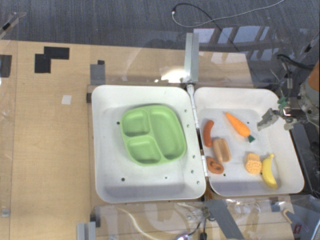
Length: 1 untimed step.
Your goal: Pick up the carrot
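Hovering at the right side of the right-hand shallow white bin [300,184], the two-finger gripper [278,115] hangs from the grey arm with its orange band [314,79], which enters from the right edge. One grey finger [265,119] angles down and to the left over the bin floor, and a lighter part sits just to its right near the bin's rim; nothing lies between them. Whether the jaws are spread wide or drawn narrow I cannot tell from this slant.

The orange tapered carrot with a small green stub [238,125] lies on the floor of that same bin, in its upper middle, slanting from upper left to lower right with the green end toward the lower right. It sits near the gripper but apart from it, to the gripper's left, untouched.

Left of the carrot, by the bin's left wall, rests a red-orange sausage-shaped toy [208,132]. Below it lies a tan hot-dog bun toy [221,150], and beneath that a round orange-red slice [215,166]. Toward the lower right, a yellow corn cob piece [253,163] sits just beside a yellow curved banana [270,171].

In the left-hand shallow white bin [107,134] lies a light green plastic plate with three compartments [152,134]. Both bins rest on a pale wooden bench [45,144].
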Each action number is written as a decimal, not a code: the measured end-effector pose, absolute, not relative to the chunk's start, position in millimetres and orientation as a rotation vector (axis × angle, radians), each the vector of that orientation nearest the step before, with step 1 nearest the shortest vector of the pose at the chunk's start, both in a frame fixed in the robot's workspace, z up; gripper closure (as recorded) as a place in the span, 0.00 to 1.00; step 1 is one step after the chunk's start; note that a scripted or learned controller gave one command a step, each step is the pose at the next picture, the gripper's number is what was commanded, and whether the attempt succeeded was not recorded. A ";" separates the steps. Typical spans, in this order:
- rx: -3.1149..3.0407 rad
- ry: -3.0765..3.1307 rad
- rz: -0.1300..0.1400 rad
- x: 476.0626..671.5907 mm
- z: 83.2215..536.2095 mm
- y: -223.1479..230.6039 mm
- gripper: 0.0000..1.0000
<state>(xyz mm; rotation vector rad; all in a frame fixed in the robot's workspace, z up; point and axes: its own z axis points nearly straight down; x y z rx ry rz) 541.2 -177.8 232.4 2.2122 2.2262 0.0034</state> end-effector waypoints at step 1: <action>2.073 2.356 0.003 590.4 120.2 -200.2 0.00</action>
